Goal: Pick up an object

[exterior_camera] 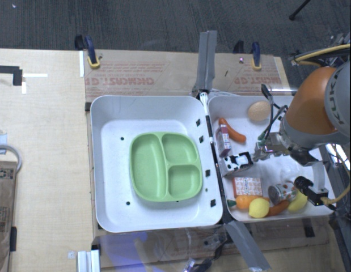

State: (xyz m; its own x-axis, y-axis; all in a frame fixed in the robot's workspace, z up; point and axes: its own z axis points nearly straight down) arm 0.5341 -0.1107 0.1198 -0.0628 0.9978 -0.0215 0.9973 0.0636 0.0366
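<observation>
Camera view, items being listed from largest to smallest.

1. Bench point(45, 123): pale wood, being covered at its far edge by a printed cardboard sheet point(141, 72), which is being held down by two clamps point(91, 52).
2. Left bin point(107, 152): white and shallow, being occupied at its middle by a green divided plate point(164, 166) with three compartments.
3. Right bin point(237, 103): white, being crowded with small goods along its left wall and near edge.
4. Arm point(314, 106): grey with an orange band, being reached in from the right over the right bin, wrist being pointed down and leftward.
5. Gripper point(260, 151): being held low over the middle of the right bin. Whether it is open or closed cannot be told.
6. Black-and-white object point(236, 162): small, blocky and patched in black and white, being seen just beside the gripper on its left, near the bin's left wall. Contact between the two cannot be told.
7. Goods being ranged around it: a dark red packet point(223, 140) and an orange carrot-shaped piece point(235, 131) just behind; a beige egg-shaped item point(258, 111) in the far part; a red-and-white packet point(247, 185) just in front.
8. Near edge: an orange item point(243, 202), a lemon point(258, 208), a small can point(280, 192) and a yellow piece point(298, 202) being packed close together.
</observation>
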